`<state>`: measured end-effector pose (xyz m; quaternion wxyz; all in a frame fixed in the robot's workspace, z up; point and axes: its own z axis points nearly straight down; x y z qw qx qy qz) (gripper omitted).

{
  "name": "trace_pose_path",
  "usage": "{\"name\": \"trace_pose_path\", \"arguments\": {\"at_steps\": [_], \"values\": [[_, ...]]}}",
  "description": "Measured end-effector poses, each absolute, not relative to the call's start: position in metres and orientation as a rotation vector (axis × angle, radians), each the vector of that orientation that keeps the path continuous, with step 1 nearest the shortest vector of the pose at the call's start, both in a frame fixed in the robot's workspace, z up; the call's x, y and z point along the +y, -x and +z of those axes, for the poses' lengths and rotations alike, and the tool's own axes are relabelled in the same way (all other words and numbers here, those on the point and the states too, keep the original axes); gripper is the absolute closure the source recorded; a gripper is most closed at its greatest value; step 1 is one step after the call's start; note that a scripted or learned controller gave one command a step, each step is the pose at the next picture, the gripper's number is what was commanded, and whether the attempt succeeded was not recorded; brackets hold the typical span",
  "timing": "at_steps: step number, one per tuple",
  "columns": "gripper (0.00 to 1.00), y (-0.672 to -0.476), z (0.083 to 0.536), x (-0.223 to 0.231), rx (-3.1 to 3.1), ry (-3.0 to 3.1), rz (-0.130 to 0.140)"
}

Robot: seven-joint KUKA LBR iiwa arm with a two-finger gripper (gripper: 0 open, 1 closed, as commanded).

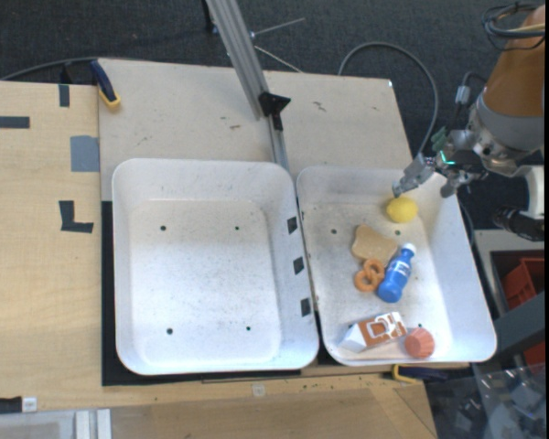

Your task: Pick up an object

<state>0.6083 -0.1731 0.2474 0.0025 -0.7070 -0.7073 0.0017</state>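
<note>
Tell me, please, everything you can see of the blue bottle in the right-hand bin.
The blue bottle looks like small glossy plastic, with a blue body and a white cap at its upper end. It lies on its side, tilted, cap pointing up and slightly right, near the middle of the right bin. An orange ring lies against its left side, and a tan slab sits just above and left. The end effector is well apart from it.
</note>
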Motion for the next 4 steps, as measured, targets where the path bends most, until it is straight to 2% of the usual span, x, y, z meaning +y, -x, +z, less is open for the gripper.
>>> {"name": "trace_pose_path", "arguments": {"at_steps": [1, 3, 4], "values": [[0.00, -0.609, 0.251, -0.173, -2.224, 2.219, 0.002], [0.00, -0.595, 0.126, -0.177, -2.218, 2.216, 0.009], [0.00, -0.596, 0.089, -0.177, -2.222, 2.221, 0.000]]}}
